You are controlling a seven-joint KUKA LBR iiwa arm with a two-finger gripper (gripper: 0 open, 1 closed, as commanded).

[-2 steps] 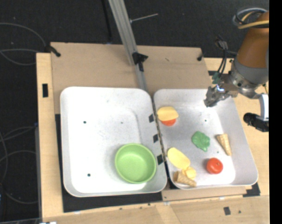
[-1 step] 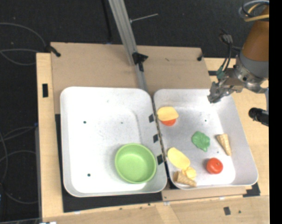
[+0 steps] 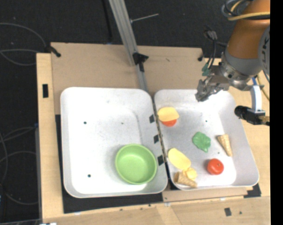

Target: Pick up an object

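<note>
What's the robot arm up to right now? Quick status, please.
Tool over right bin's far edge, nothing seen in it. Red tomato, green piece, cone all untouched. Path to them looks clear.

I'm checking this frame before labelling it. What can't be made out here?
- The claw, camera view: too small and dark to tell its opening or whether it holds anything.
- The arm: cut off by the right edge.
- The pale item at the right bin's front edge: too small to identify, partly under the yellow piece.
</note>
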